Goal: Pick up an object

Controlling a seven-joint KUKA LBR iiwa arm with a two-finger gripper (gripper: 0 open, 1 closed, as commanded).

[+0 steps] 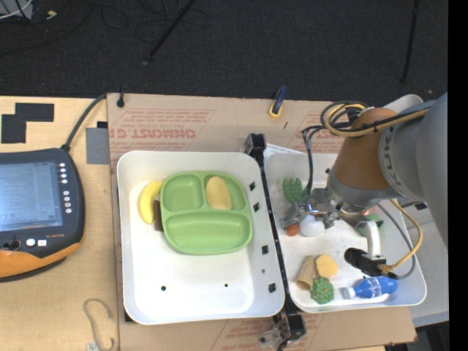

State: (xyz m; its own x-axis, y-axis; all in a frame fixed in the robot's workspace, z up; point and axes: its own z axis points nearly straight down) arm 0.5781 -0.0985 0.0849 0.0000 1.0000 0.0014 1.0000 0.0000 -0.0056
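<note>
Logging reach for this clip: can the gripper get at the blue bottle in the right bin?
Probably yes: the blue bottle lies uncovered near the right bin's front edge, with the gripper in that bin.

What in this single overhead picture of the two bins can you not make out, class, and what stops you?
- Gripper in the right white bin: finger state unclear, small and cluttered.
- Small white and orange pieces beneath it: identity unclear; too small.
- Yellow banana-shaped toy: its right side hidden by the green divided plastic plate.
- Grey arm: cut off at the right.
</note>
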